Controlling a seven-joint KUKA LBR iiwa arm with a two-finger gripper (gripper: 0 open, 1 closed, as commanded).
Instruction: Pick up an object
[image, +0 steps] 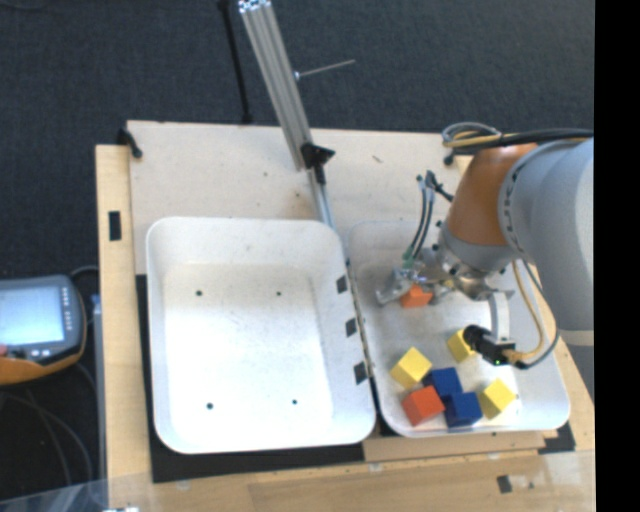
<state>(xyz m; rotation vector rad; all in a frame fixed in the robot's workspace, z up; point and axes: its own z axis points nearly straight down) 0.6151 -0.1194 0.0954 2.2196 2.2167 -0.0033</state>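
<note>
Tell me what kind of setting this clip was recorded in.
Likely a robotics lab test bench: a wooden bench bearing two white bins, coloured blocks in the right one, and an aluminium mounting pole.

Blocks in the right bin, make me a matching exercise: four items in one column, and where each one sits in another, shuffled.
Column one:
1. orange block
2. red block
3. yellow block
4. left bin

Column two:
A. near the front edge of the right bin, beside the blue blocks
B. under the gripper
C. on the bench's left part, away from the arm
D. between the gripper and the red block

Pairs: 1-B, 2-A, 3-D, 4-C
</note>
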